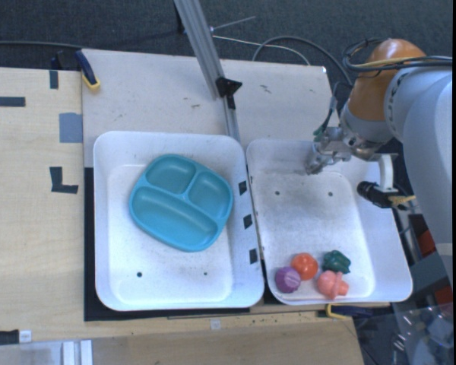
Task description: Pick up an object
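Progress: nothing lifted yet, we judge; the grab is all to come.
Gripper [317,163]: hovering at the right white plastic bin's [380,280] far edge; jaws' state we cannot tell.
Targets: small rounded orange [305,265], purple [287,280], pink [332,284], green [336,261] toys, near corner.
Left bin [114,280]: smooth teal divided plate [182,201].
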Available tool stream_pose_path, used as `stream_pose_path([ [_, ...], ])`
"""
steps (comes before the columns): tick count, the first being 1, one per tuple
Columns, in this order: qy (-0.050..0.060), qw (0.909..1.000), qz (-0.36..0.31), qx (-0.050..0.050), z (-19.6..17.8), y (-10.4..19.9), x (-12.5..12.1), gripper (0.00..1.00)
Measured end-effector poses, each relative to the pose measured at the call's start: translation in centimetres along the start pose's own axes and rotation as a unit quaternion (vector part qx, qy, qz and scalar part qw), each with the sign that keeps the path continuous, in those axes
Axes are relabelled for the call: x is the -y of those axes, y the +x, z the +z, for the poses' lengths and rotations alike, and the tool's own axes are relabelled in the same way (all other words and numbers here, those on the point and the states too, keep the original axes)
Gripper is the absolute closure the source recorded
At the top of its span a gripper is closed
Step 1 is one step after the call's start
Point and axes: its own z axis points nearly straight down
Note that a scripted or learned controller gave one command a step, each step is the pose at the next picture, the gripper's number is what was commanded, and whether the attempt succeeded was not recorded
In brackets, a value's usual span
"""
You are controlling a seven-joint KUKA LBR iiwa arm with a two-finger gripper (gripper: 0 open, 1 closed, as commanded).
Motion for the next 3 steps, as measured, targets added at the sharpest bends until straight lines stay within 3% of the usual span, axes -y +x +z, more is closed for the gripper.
stream_pose_path([
  [1,-0.004,1.0,0.001,-0.001,-5.2,1.1,-0.1,1.0],
  [3,-0.004,1.0,0.001,0.0,-15.8,0.3,-0.3,1.0],
])
